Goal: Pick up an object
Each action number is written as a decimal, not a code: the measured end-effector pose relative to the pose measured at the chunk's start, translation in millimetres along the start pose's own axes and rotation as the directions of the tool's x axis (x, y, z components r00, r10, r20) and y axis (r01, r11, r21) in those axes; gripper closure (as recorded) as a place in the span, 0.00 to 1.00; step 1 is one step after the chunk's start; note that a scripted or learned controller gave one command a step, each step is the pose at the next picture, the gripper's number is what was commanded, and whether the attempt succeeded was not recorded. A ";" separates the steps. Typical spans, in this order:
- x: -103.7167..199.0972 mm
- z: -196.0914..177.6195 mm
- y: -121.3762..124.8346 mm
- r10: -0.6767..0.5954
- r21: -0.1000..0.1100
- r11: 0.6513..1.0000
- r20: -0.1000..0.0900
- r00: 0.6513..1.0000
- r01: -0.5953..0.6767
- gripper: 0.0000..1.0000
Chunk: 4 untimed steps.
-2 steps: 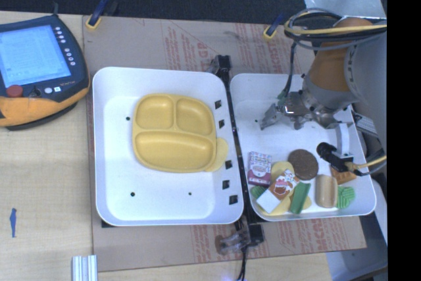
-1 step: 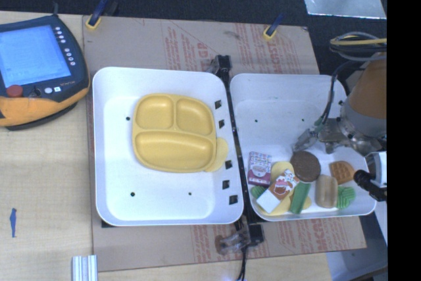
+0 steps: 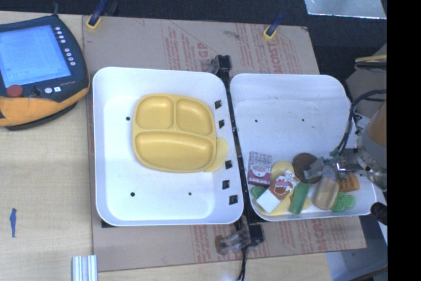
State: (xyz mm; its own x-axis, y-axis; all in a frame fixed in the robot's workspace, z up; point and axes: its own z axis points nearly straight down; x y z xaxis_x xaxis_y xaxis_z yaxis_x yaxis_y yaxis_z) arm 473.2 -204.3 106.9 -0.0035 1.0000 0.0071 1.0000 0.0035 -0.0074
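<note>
Pile of small mixed toy items (image 3: 296,187) | front of right white bin (image 3: 289,95) | end effector (image 3: 342,171) over pile's right end, grip state unclear | tan bottle (image 3: 325,193) just below-left, nearest | yellow divided tray (image 3: 175,133) in left bin

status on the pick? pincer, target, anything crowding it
Pincer low over right bin's near corner, nothing seen held. Small items piled there: green piece, brown round piece, snack packet. Yellow divided plate in left bin, untouched.
</note>
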 end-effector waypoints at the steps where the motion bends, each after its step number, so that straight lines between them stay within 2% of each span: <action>1: 2.7 12.1 76.3 -0.005 -0.012 1.000 0.007 1.000 0.005 0.00; 2: -9.1 11.1 144.6 -0.003 -0.014 1.000 0.010 1.000 0.003 0.00; 3: 56.9 11.0 124.9 -0.002 -0.010 1.000 0.009 1.000 0.002 0.00; 4: 74.9 11.3 147.3 -0.001 -0.012 1.000 0.009 1.000 0.001 0.00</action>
State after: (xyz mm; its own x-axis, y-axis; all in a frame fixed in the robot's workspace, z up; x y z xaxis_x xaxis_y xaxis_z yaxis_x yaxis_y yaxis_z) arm 620.1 -128.8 95.0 -0.0048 1.0000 -0.0024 1.0000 0.0048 0.0041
